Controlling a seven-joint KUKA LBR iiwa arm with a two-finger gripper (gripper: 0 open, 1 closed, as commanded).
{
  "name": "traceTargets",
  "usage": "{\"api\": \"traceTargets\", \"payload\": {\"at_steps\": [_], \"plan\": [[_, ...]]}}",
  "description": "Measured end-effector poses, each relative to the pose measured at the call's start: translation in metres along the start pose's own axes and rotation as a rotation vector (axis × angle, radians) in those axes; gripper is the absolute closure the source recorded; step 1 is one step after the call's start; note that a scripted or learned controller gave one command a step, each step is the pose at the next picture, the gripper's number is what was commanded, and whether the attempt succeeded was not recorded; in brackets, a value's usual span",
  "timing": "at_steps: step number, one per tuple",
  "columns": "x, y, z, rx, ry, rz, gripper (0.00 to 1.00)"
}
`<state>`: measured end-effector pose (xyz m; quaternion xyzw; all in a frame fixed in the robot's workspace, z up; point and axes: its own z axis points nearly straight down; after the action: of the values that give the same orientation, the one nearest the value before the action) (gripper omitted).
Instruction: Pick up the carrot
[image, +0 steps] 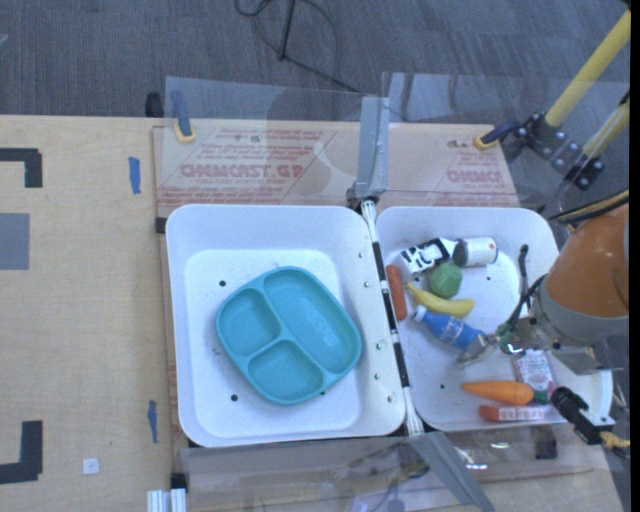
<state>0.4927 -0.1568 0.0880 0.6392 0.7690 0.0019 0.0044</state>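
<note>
Approach step: the gripper (497, 345), apparently open and holding nothing, must drop toward the carrot (497, 392) at lower right.

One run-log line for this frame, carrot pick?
target: orange tapered carrot, right white bin, lying free | gripper: above-left of carrot, beside blue bottle | left bin: teal divided tray | grasp: none yet

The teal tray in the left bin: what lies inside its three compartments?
Nothing lies in the teal tray; all three compartments show bare. The floor of the left bin beneath it is covered, so unseen.
</note>
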Motion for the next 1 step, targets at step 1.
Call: {"api": "traceTargets", "payload": {"at_steps": [1], "plan": [[0.0176,-0.0096,-0.0241,0.008,0.007,-0.262,0.0]]}}
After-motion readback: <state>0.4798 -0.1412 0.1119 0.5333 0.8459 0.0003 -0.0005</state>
